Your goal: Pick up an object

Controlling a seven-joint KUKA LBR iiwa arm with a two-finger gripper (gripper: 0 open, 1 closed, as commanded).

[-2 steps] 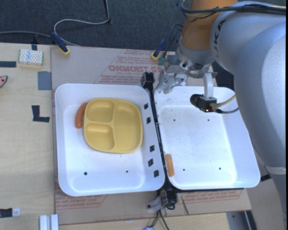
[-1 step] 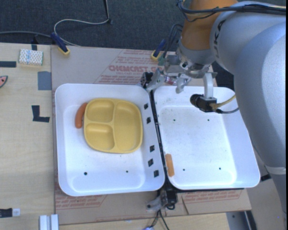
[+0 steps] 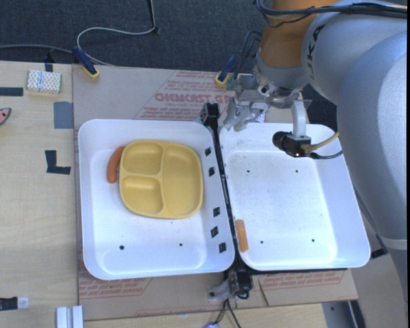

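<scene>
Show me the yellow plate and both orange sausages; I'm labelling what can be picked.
yellow plate (image 3: 161,179): camera view, its central divider.
sausage in left bin (image 3: 113,165): camera view, mid-length, beside plate.
sausage in right bin (image 3: 241,235): camera view, mid-length, by bin's left wall.

bench (image 3: 27,203) | cardboard sheet (image 3: 171,98) | left bin (image 3: 96,203), right bin (image 3: 342,210) side by side

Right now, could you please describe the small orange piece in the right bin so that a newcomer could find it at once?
Start at the right bin, the white one beside the bin with the yellow plate. Follow its left wall toward the near corner: the small orange stick lies there along the wall. The other orange piece sits in the left bin, against the plate.
</scene>
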